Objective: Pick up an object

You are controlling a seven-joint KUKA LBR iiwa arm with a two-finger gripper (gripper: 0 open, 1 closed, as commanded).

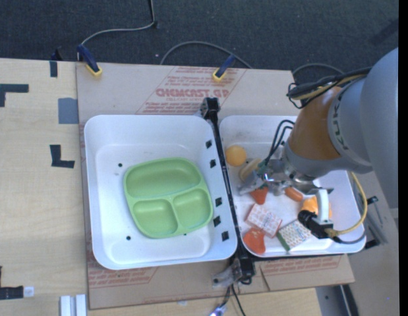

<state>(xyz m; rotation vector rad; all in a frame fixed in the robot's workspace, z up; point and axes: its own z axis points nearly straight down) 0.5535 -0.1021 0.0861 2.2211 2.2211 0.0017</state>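
1. Bench: 2 shallow white bins side by side on a cardboard sheet [190, 97] printed with red lettering, held at its far edge by 2 yellow-and-blue clamps [90, 64].
2. Left bin [105, 143]: holds 1 green divided plate [168, 197] with 3 compartments, lying flat near the bin's middle. Nothing lies on the plate.
3. Right bin [352, 242]: holds the loose items. An orange ball [236, 155] sits near the divider, toward the far side. A white card with a red pattern [263, 219] lies flat near the middle. A red-orange rounded piece [254, 241] lies just beside that card, on its near side against the bin's near wall. A small green-and-white packet [293, 235] lies to the right of the card. A small red piece [259, 195] and a small orange piece [294, 193] lie just under the wrist area.
4. Arm: grey, with an orange band [316, 133], enters from the right and bends down over the right bin. A black cable loops along the wrist, and a yellow cable curves past the bin's right side.
5. Gripper [260, 176]: low in the right bin, between the orange ball and the patterned card, close to the small red piece. Metal parts there are cluttered and partly hidden by the wrist; whether it is apart or together, cannot tell. No item seen clamped in it.
6. Candidate pick objects all rest in the right bin.
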